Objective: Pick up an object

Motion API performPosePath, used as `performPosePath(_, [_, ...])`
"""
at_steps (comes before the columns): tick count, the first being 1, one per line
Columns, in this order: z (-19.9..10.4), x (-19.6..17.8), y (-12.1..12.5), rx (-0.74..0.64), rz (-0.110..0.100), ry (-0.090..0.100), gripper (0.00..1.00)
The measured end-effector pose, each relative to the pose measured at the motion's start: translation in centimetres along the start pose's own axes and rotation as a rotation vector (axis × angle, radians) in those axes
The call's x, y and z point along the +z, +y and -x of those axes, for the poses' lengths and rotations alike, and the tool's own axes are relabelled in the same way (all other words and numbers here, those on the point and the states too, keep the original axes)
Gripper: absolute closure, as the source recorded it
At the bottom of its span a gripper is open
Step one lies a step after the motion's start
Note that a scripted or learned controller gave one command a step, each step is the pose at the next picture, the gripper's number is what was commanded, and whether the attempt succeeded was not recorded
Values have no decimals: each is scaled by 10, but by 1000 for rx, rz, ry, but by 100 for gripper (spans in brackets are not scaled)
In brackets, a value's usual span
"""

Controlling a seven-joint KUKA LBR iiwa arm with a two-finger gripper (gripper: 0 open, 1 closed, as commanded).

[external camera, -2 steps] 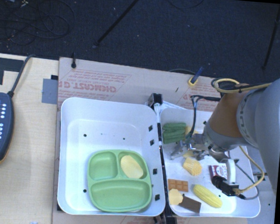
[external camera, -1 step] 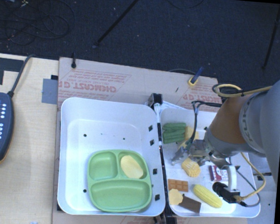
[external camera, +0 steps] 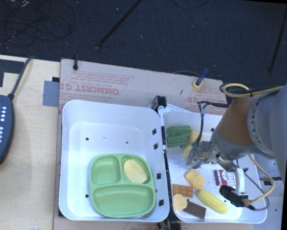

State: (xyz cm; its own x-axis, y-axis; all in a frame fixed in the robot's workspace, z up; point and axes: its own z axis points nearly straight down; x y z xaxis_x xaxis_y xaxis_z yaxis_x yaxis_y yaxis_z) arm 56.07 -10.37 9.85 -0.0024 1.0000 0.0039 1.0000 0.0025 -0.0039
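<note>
In the right bin, hand just above yellow toy

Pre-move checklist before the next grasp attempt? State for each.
1. Gripper is over the right bin: ok.
2. A thing sits between its fingers: cannot tell, the wrist hides them.
3. Targets within the right bin: ok. Green toy, corn cob, yellow piece and brown block lie there.
4. Targets spaced apart for a clean grasp: not ok, they crowd together.
5. Green divided tray in the left bin lies flat: ok.
</note>
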Motion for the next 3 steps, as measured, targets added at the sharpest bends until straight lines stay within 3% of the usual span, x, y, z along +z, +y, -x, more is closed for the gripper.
performPosePath(1, [0, 1, 0, 0, -1, 0, 0])
performPosePath(3, [-24, 11, -83, 3, 3, -3, 0])
